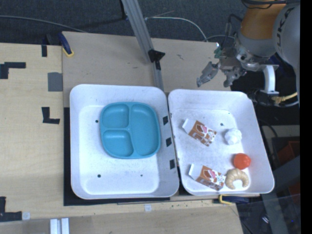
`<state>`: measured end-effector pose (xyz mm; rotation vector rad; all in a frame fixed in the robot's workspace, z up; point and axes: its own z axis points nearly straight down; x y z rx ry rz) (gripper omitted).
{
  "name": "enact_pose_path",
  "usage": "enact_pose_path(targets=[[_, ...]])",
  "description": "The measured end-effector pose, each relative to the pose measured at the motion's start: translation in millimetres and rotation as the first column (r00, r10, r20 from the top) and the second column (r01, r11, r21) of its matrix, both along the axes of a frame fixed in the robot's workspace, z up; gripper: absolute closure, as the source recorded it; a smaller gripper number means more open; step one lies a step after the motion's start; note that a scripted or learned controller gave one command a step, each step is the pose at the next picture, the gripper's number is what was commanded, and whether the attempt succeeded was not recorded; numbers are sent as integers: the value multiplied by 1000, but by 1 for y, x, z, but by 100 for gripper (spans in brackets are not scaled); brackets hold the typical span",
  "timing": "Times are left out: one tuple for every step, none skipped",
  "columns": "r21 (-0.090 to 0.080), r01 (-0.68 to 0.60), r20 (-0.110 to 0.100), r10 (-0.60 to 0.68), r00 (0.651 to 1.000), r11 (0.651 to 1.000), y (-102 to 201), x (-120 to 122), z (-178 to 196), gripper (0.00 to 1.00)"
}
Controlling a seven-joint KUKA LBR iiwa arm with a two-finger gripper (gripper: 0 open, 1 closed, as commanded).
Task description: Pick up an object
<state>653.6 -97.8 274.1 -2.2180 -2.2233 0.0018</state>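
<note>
Two grey metal fingers of the gripper (218, 77) stand spread apart with nothing between them, one angled out toward the bench (107, 57) side at the left, the other shorter and nearer the arm. The gripper hangs above the far rim of the right-hand shallow white bin (253, 106), over bare wood rather than over the bin floor. Behind it rises the grey arm with its orange band (265, 13), coming in from the right.

Below the gripper, inside that bin, the nearest thing is a small white carton with a brown-and-orange picture (200, 131), lying flat and tilted. Just right of it sits a small white crumpled lump (232, 136), apart from the carton. Further from the gripper, near the bin's right wall, rests a small red-orange ball (242, 160), and touching it on the near side is a pale tan croissant-shaped toy (237, 179). A second white carton with the same brown print (207, 176) lies beside the croissant, against its left end.

Well off to the gripper's left, the other white bin (83, 145) holds a light blue plastic plate with three compartments (130, 130). A slanted grey metal bar (140, 26) crosses the bench beyond that bin.
</note>
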Motion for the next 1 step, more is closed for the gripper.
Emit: enact_pose_path(targets=[[0, -1, 0, 1, 1000, 1000, 0, 0, 0, 0]])
